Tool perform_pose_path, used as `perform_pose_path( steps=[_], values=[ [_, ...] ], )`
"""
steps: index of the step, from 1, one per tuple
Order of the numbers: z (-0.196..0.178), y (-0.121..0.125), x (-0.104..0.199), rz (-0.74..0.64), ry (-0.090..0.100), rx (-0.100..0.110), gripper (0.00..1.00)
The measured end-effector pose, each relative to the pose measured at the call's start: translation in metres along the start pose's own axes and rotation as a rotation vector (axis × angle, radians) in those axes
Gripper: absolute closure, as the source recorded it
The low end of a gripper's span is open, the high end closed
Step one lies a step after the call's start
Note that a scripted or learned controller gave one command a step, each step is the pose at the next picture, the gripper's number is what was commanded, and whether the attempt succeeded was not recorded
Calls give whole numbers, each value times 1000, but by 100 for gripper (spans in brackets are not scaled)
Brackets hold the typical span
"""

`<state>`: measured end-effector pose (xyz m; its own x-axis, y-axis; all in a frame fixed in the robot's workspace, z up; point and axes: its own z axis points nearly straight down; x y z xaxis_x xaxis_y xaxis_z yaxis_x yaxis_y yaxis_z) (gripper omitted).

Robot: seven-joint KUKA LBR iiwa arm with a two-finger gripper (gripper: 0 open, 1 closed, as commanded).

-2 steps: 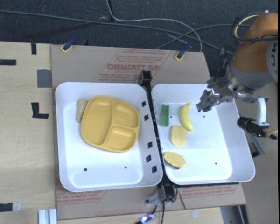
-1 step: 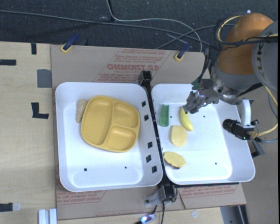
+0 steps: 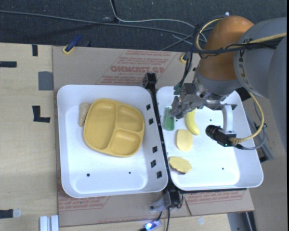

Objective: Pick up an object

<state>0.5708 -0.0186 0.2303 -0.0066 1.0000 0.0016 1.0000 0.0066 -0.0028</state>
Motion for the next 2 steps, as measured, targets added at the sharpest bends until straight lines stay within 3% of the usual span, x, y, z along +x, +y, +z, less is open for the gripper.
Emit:
perform_pose_path(
  steps=[1, 2],
  values=[
    [10, 7, 57, 0, -1, -1, 100],
    [11, -6, 107, 0, 0, 0, 100]
  ],
)
